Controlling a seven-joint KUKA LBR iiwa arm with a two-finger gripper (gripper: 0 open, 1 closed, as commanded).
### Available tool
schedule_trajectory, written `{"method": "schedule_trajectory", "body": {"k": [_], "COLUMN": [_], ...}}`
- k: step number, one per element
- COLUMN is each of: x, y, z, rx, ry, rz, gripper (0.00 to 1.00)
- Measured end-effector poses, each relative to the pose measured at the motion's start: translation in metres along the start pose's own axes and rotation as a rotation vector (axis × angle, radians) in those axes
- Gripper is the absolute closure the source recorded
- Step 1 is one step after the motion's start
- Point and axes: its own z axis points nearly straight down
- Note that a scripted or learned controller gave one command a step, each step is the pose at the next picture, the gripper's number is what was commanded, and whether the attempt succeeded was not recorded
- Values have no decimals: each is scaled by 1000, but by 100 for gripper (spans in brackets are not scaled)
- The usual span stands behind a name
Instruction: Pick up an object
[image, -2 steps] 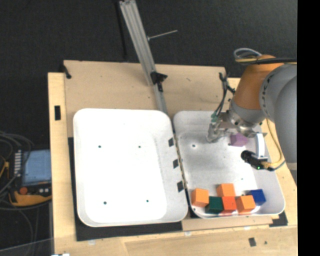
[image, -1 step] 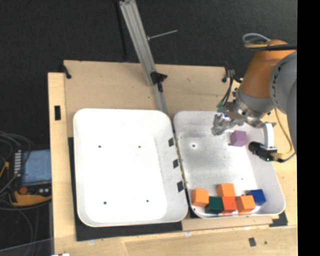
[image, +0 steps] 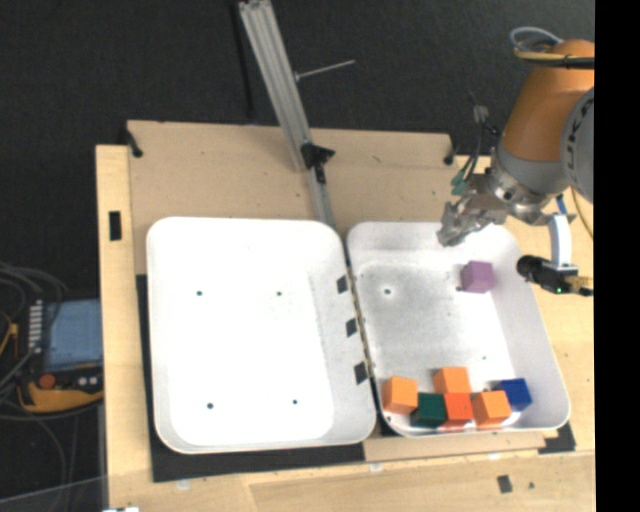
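Desk (image: 260, 160): carries my two white bins side by side.
Left bin (image: 250, 330): bare white floor with a few small dark dots.
Right bin (image: 400, 260): holds every block, seven that I can count.
Arm (image: 545, 110): comes in from the right, cut off at the frame edge, over the right bin's far corner.
Gripper (image: 455, 232): low over the far rim of the right bin; too blurred for me to tell its state, and nothing visible in it.
Orange blocks: four, (image: 401, 393), (image: 451, 380), (image: 459, 406), (image: 491, 407), clustered at the near wall.
Purple block (image: 477, 276): one, alone, near my gripper but apart from it.
Blue block (image: 515, 392): one, at the cluster's right end.
Green block (image: 430, 409): one, tucked among the orange ones, partly hidden.
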Motion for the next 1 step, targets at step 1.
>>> {"method": "schedule_trajectory", "body": {"k": [1], "x": [-1], "y": [2], "z": [-54], "rx": [0], "ry": [0], "rz": [-2], "gripper": [100]}}
